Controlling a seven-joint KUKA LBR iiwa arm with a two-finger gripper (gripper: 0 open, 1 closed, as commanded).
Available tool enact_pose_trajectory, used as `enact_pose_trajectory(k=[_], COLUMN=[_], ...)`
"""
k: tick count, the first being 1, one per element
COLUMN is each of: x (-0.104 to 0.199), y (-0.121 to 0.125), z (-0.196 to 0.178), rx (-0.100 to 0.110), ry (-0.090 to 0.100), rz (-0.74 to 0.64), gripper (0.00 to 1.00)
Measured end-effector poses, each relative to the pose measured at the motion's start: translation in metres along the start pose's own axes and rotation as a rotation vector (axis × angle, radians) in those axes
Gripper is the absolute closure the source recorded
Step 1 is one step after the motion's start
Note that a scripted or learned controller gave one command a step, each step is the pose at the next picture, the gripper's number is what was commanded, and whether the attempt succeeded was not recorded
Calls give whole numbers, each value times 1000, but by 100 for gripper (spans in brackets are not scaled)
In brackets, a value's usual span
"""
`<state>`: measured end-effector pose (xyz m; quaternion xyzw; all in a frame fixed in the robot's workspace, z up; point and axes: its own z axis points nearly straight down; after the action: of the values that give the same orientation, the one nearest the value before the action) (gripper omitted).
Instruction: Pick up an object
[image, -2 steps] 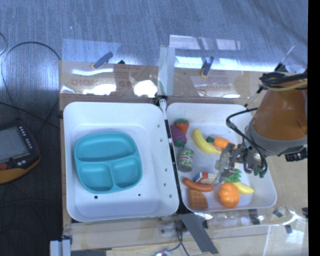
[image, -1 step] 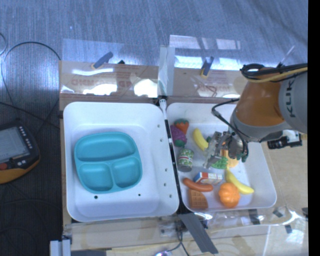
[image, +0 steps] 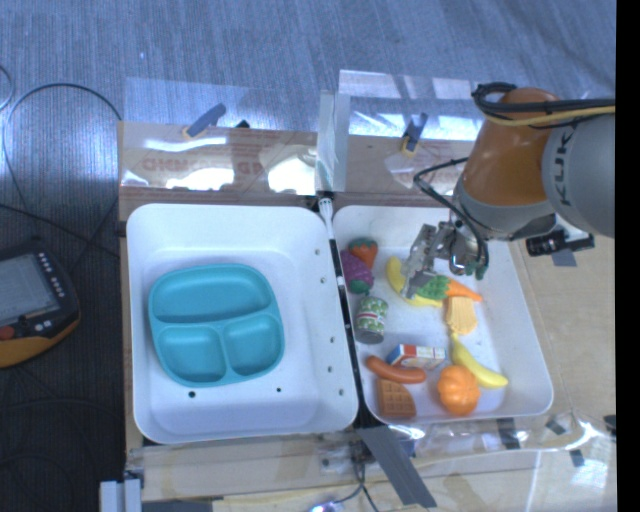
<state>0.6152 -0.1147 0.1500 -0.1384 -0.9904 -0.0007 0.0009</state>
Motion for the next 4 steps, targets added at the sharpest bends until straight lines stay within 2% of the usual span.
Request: enact_pose_trajectory(k=[1,2,3,4], x=[0,12,71,23], y=[0,9,-42,-25], z=[0,56,60,61], rx=[0,0,-2,0], ry=[0,-1,-19,-12], rz=[0,47,131,135], gripper=[0,0,0,0])
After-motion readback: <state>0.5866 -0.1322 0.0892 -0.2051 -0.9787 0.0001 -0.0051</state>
